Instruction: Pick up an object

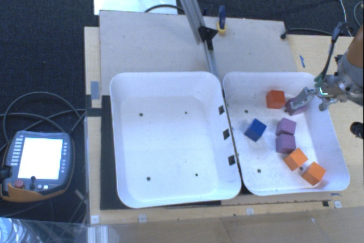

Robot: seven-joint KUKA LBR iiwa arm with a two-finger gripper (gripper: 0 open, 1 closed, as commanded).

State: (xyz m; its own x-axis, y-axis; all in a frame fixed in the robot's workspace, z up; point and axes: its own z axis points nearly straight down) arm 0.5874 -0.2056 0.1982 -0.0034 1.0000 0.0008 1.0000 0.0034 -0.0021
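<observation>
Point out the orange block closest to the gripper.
The lone orange cube at the right bin's far side, beside the gripper; the other two orange cubes lie at the near edge.

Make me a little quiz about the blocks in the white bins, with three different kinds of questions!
1. True or false: the blue block lies in the left bin.
2. How many orange blocks are in the right bin?
3. Which block lies nearest the gripper? A) blue B) the upper orange block C) the lowest orange block

Key: 1 false; 2 three; 3 B
</observation>
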